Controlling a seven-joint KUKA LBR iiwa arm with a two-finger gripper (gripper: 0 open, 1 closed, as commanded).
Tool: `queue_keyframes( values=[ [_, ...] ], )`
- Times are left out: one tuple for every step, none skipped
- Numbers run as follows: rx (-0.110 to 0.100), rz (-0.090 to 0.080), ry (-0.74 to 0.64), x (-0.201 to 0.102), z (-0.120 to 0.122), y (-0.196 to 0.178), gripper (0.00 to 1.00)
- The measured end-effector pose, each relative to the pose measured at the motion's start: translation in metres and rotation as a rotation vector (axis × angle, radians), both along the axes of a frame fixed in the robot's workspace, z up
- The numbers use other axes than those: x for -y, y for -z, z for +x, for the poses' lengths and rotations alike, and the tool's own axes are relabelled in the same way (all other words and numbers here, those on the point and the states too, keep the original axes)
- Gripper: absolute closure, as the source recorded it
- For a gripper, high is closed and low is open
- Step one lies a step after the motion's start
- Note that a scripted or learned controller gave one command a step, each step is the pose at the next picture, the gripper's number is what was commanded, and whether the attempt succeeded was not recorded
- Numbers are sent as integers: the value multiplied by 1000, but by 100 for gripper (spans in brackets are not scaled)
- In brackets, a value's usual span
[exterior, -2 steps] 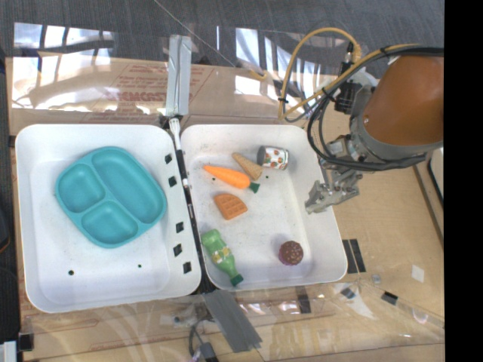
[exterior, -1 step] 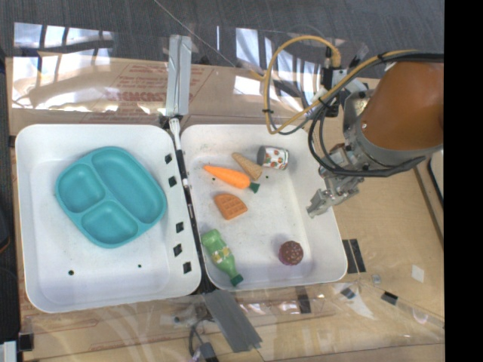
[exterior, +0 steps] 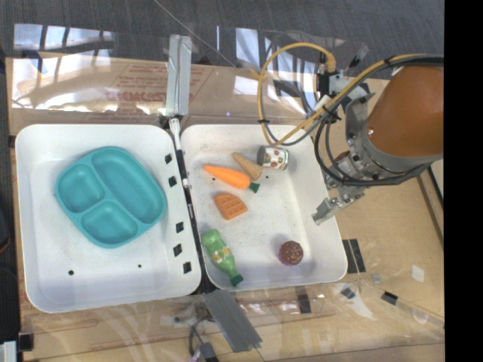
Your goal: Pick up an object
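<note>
Hanging at the right rim of the right-hand shallow white bin (exterior: 332,241), the two-finger gripper (exterior: 332,207), grip state indiscernible, risks clipping that wall before reaching the round dark-red fruit (exterior: 290,253), which may roll

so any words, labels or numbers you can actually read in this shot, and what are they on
None can be read.
Brown sheet behind the bins: faint reddish printed lines, too blurred to read.
Small can in the right bin: patterned label, too small to read.
Green bottle: label too small to read.
</note>
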State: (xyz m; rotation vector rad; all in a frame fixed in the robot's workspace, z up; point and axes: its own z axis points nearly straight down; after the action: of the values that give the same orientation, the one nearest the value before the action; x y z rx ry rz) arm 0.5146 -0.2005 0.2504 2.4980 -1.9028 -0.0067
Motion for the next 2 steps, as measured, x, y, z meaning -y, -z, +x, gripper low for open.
queue_keyframes(
  values=[
    [-2, 0, -169, 2, -5, 14, 100],
    [-2, 2, -250, -10, -37, 7, 100]
  ],
)
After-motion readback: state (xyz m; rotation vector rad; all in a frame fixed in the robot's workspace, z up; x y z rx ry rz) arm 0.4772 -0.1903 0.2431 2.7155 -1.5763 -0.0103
